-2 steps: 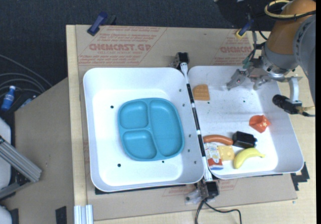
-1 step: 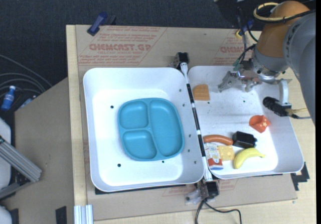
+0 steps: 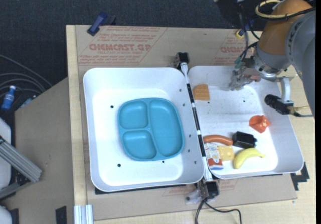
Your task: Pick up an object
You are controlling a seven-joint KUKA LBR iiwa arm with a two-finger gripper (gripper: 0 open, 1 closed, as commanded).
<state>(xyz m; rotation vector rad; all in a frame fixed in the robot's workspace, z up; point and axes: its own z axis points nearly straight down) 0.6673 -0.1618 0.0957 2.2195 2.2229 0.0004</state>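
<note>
My gripper [image 3: 238,80] hangs over the far part of the right bin [image 3: 286,140], close to its back wall, with nothing seen in it. A brown toast square [image 3: 201,92] lies to its left near the divider. Toward the front lie a red piece [image 3: 259,123], a black block [image 3: 244,139], a sausage [image 3: 217,139], a yellow banana [image 3: 247,157], a yellow slice [image 3: 226,153] and a small red-and-white carton [image 3: 214,158]. All of these are well apart from the gripper.
The left bin [image 3: 100,117] holds a blue divided plate [image 3: 150,128]. The two bins meet at a raised rim [image 3: 192,112]. Bare white floor lies in the middle of the right bin between the toast and the red piece.
</note>
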